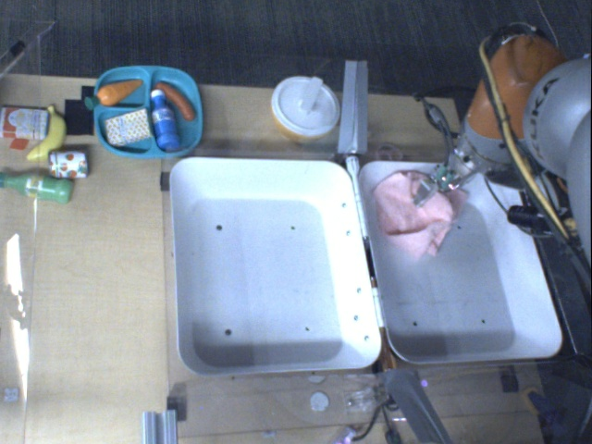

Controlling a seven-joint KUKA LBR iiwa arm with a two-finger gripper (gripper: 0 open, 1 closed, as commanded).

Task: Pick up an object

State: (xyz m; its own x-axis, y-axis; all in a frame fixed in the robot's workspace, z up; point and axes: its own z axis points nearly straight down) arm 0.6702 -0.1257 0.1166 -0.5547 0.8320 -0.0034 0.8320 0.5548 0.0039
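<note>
Right now it looks like the grasping step: the claw (433,188) is down on the pink cloth (412,213), which lies crumpled toward twelve o'clock in the right bin (518,340). Its tips touch the cloth's two o'clock edge, but I cannot tell whether they are apart or pinched. Next, I'd judge, it needs a firm pinch, then a straight lift

The grey arm reaches in from the right, its pincer (437,185) angled down and leftward.
</note>
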